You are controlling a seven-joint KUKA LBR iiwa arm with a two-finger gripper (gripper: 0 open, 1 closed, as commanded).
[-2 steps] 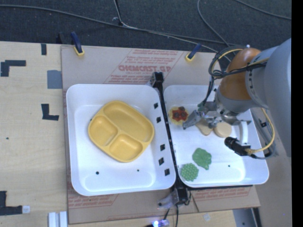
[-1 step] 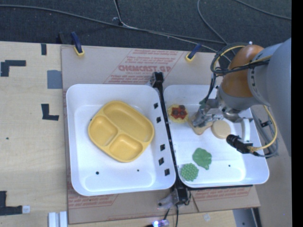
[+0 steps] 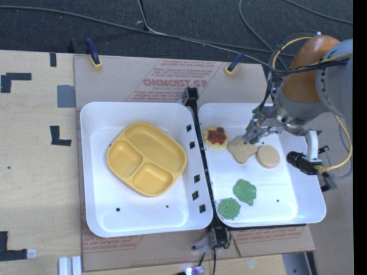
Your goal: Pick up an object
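The right bin (image 3: 298,211) holds several toy foods: a small pizza round with red topping (image 3: 217,137), a tan bread-shaped piece (image 3: 241,150), a round beige piece (image 3: 268,156), a green leafy piece (image 3: 245,191) and a bumpy green piece (image 3: 229,208). My gripper (image 3: 253,135) hangs over the upper part of this bin, its tips right at the upper right edge of the tan bread piece. I see nothing lifted between them.
The left bin (image 3: 94,211) holds a yellow divided plate (image 3: 147,158). A black divider (image 3: 198,153) runs between the bins. Cables cross the dark floor behind the bench, and clamps (image 3: 93,56) pin the cardboard's back edge.
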